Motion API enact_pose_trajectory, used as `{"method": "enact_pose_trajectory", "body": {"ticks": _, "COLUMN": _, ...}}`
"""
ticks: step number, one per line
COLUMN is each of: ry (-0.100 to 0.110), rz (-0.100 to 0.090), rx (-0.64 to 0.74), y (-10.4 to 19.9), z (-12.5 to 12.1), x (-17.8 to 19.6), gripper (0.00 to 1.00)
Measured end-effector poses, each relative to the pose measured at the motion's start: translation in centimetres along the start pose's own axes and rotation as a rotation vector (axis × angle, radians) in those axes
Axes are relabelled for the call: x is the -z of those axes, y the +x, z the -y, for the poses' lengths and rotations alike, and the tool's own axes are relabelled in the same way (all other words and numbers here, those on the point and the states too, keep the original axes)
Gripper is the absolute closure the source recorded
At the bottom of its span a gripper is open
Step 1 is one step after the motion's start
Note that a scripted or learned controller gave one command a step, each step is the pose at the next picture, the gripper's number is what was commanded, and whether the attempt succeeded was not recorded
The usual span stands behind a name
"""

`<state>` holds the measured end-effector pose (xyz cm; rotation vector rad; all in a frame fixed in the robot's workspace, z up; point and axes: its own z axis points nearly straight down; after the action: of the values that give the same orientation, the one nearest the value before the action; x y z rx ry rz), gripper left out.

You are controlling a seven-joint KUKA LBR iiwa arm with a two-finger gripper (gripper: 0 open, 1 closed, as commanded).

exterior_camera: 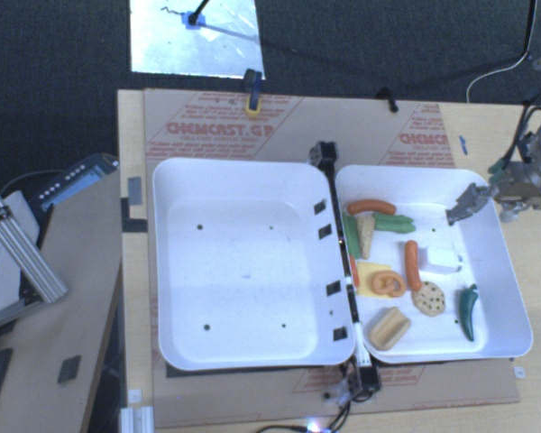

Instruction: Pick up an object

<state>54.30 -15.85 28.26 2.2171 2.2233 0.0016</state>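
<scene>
The right bin [505, 269] holds several toy foods. Among them are an orange sausage [371, 207], a green pickle [393, 224], a pale wedge [367, 235], a red sausage [412, 265] and a white block [443, 260]. Nearer the front lie a yellow slice [367, 274], an orange ring [389, 284], a cookie [428, 299], a green chili [469, 312] and a bread roll [388, 327]. My gripper [465, 204] hangs over the bin's far right part, up and right of the white block. It touches none of the foods.
The left bin [243, 260] sits beside the right one, with black clips along the shared divider [338, 260]. Both rest on a cardboard sheet [216, 129]. A yellow clamp [252, 106] stands at the back, and a cable [496, 70] runs at the upper right.
</scene>
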Motion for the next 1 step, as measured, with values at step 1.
{"method": "enact_pose_trajectory", "body": {"ticks": 1, "ry": 0.009, "rz": -0.004, "rx": 0.007, "y": 5.13, "z": -4.15, "x": -14.03, "gripper": 0.0}}
